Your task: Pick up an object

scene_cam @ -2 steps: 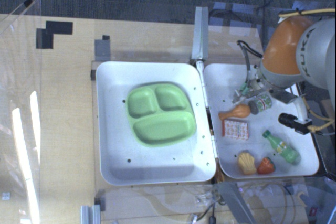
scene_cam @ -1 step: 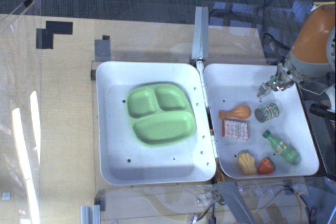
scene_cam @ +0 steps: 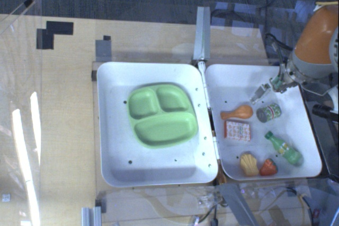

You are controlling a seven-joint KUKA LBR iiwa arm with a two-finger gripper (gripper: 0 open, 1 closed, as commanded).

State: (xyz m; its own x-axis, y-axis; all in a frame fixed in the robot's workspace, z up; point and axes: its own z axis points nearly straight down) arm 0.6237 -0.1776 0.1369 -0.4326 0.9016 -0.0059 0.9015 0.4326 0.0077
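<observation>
The gripper (scene_cam: 259,93) hangs over the upper part of the right bin (scene_cam: 312,166), its pale fingers pointing down and to the left; they look slightly parted with nothing between them, though at this size that is hard to be sure of. Its tips are near the bin floor, touching no object.

Just below the gripper lies an orange drumstick-shaped toy (scene_cam: 238,112), its long axis nearly level, thick end to the right. Beside it, to the right, a small green-labelled can (scene_cam: 269,112) lies on its side. Below are a red-patterned packet (scene_cam: 237,130), a green bottle (scene_cam: 284,148) slanting down-right, a yellow toy (scene_cam: 248,163) and a red toy (scene_cam: 269,166).

The left bin (scene_cam: 111,114) holds a green divided tray (scene_cam: 161,115).
</observation>
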